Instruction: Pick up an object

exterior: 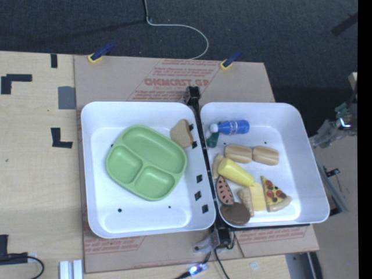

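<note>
Gripper (343, 122): at the right edge, outside the bins, touching nothing visible; cannot tell its state.

Left bin (99, 156): one green divided plate (146, 162); one bread slice (182, 133) beside it.

Right bin (290, 121): one blue bottle (230, 127), lying down; two bread rolls (251, 154); one yellow piece (235, 171); one watermelon slice (224, 190); one pizza slice (274, 194); one brown disc (235, 214); one pale cheese wedge (253, 197).

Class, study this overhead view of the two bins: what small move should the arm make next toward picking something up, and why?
Probably swing in from the right edge to hover above the right bin. Most items lie there, and the blue bottle sits apart from the crowded toy food at the near corner, so it looks the easiest target. The pincer is off beyond the bin's right wall, not above anything.
</note>
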Tool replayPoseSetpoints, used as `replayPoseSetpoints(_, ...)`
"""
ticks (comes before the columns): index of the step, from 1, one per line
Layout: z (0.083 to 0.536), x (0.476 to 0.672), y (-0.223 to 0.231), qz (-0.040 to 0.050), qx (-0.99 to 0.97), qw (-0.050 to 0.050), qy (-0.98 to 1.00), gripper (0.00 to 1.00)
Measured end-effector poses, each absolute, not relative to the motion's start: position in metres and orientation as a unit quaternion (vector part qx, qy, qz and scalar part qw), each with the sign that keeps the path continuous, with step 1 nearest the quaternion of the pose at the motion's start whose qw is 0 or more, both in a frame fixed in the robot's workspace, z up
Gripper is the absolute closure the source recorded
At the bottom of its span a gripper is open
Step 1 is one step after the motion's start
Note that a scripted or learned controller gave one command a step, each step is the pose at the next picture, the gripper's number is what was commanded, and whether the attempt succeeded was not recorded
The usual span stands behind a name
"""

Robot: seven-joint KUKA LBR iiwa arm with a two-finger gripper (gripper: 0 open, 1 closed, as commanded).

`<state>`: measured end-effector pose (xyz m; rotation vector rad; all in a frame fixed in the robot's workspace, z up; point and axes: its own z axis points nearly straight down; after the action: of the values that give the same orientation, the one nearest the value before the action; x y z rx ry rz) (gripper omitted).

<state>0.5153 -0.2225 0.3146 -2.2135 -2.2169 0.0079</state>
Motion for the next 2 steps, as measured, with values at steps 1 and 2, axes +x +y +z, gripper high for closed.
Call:
replayPoseSetpoints(1, 0.214, 0.573, -0.219, 0.0011, -0.706, 0.002, -0.709, 1.0)
replayPoseSetpoints(2, 0.316, 0.523, -0.187, -0.0018, -0.706, -0.002, -0.708, 1.0)
